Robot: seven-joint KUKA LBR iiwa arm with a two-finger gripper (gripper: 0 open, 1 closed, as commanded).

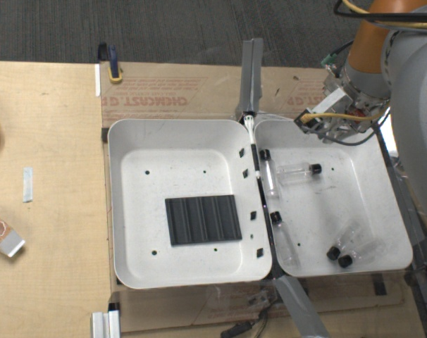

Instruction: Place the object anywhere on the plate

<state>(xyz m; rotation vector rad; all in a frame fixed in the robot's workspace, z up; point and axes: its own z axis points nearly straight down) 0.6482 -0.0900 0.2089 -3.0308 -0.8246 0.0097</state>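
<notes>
Task looked unstarted. Dark ribbed rectangular plate (203,219) lay bare in left white bin (129,189). Clear plastic vials with black caps (298,171) lay loose in right white bin (382,210), well apart from plate. Gripper (325,122) hovered over right bin's far edge; whether it held anything, cannot tell. Pick, carry, place all remained.

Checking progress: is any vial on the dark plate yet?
No, the plate in the left bin is bare; the vials lie in the right bin.
</notes>
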